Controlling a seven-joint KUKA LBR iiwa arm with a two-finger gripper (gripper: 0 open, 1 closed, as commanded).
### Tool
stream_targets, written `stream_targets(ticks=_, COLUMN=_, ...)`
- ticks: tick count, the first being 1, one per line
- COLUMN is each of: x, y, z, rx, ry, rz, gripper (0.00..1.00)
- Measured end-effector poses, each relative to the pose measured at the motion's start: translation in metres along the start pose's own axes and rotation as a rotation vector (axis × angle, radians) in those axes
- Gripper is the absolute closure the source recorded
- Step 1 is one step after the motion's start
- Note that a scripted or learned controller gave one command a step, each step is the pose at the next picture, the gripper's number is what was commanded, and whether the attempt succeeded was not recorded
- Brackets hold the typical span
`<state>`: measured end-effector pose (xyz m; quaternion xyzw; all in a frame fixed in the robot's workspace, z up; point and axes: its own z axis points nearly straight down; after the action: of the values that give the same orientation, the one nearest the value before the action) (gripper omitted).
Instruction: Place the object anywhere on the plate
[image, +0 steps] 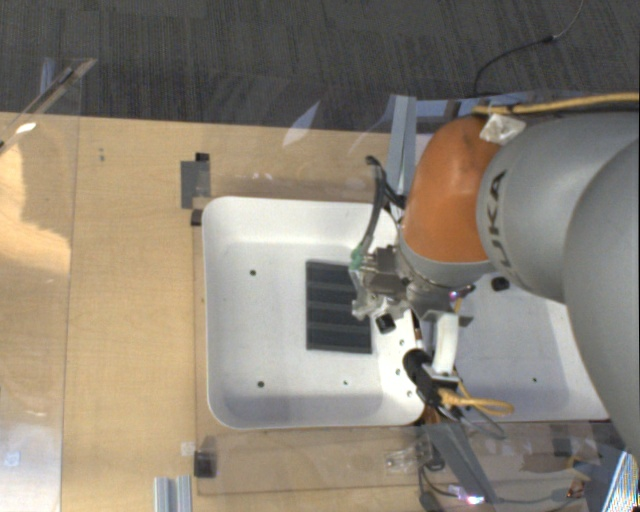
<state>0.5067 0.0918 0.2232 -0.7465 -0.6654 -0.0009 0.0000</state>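
Reaching in from the right, the grey arm (560, 190) is stretching across the right bin (540, 345) and is carrying its pincer (374, 296) over the seam where the two white bins are meeting. The orange band (448, 200) above the wrist is bulging large in the view and is covering the upper left part of the right bin. The pincer is hanging at the right edge of the dark ribbed slab (328, 310), overlapping that edge in the view; whether it is touching the slab I cannot tell. Whether the pincer is standing wide or narrow I also cannot tell, since the wrist hardware is blocking it from above.

The dark ribbed slab is lying flat on the floor of the left bin (216, 300), in the bin's right half and close to its right wall, with its long sides running up and down the view and its ribs running across. A small greenish patch (355, 262) is showing at the left side of the wrist, just above the slab's top right corner; it is too small to tell what it is.

Both bins are sitting on the pale wooden desk (120, 300), with a black clamp (200, 180) standing off the left bin's upper left corner and another (204, 463) off its lower left corner.
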Motion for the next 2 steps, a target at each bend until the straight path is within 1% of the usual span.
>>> stream_targets(ticks=1, x=0.069, y=-0.005, z=0.011, rx=0.001, ry=-0.001, rz=0.131, gripper=1.0)
stream_targets(ticks=2, x=0.152, y=0.063, z=0.074, rx=0.002, ry=-0.002, rz=0.146, gripper=1.0)
